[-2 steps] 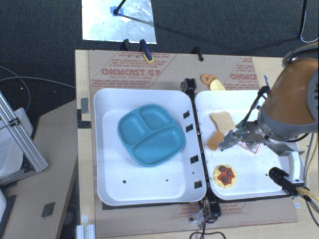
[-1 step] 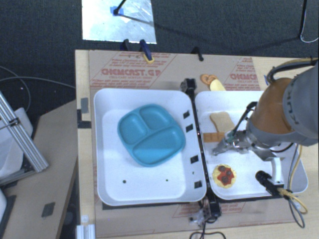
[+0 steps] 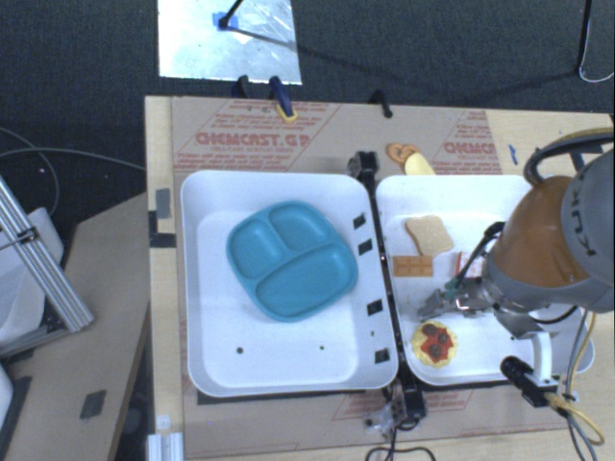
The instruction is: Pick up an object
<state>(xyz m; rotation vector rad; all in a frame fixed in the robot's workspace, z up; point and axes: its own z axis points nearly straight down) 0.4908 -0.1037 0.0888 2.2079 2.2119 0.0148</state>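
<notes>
Pizza comes first, nearest the camera: one small round toy pizza (image 3: 434,343) with a yellow crust and red topping lies at the front of the right white bin (image 3: 452,188). Just above it is the two-finger gripper (image 3: 432,305), low over the bin floor and pointing toward the bins' shared divider. Whether its jaws are apart or together cannot be told; nothing is visibly between them. The grey arm (image 3: 553,257) reaches in from the right, its broad orange band bulging over the right bin, with partial dark lettering on the grey casing that cannot be read.

Beyond the gripper, in the same bin, lie one small flat orange-brown cracker-like rectangle (image 3: 412,266) and, just past it, one tan toy slice of bread (image 3: 429,234). A small red-and-white item beside the arm is too hidden to identify.

The left white bin (image 3: 207,277) holds one thing: a light blue plastic divided plate (image 3: 292,258) with three compartments, lying flat near the centre.

Both bins sit on a brown cardboard sheet (image 3: 327,128) printed with red lettering reading "CHEMCAST", seen twice along the far edge. On the cardboard just behind the right bin lie one yellow banana-shaped toy (image 3: 419,165) and one small orange-brown round piece (image 3: 401,151), touching each other. Farther back, a blue-and-yellow clamp (image 3: 282,99) stands at the cardboard's edge, and beyond it one shiny silver square sheet (image 3: 229,25) lies on the dark floor.
</notes>
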